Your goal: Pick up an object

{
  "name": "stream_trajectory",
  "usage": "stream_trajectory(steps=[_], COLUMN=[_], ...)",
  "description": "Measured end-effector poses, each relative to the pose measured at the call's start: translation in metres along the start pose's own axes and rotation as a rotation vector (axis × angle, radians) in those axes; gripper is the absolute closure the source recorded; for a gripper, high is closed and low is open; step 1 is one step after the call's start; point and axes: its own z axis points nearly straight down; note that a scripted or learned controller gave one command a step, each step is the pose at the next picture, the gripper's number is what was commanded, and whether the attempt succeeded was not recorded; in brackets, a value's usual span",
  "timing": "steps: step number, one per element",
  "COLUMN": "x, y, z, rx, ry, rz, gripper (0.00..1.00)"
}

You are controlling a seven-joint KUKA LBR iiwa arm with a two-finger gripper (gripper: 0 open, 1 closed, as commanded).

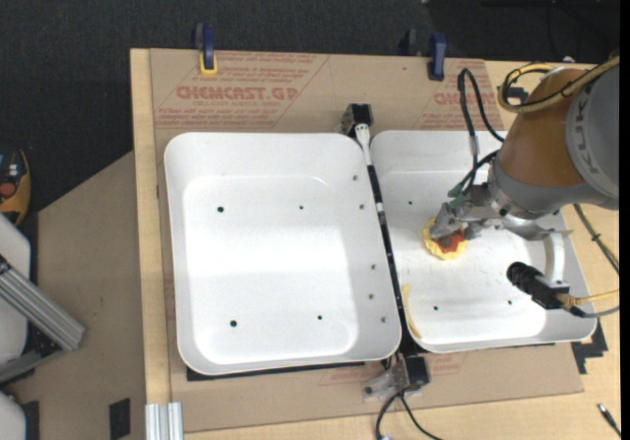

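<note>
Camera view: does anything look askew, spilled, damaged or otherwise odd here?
Nothing stands out. Both white bins sit side by side, the left bin and the right bin. The gripper is down over a small yellow and red object in the right bin. No spill or damage shows.

A small yellow-and-red object (446, 244) lies in the right bin (492, 320), near its middle; partly hidden from above.

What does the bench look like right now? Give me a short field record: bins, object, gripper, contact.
left bin: white, shallow
right bin: white, shallow, holds the object
object: small, yellow and red, near the middle of the right bin
gripper: down over the object, at its upper edge
grasp: cannot tell
arm: reaches in from the right, over the right bin
</note>
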Motion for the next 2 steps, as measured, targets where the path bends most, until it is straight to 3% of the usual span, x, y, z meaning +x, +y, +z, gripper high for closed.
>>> stream_trajectory(steps=[1,2], x=[0.066,0.115], y=[0.086,0.058], z=[-0.089,-0.092], rx=[-0.009,0.011], ry=[0.001,0.002], rz=[-0.011,-0.005], gripper=[1.0,1.0])
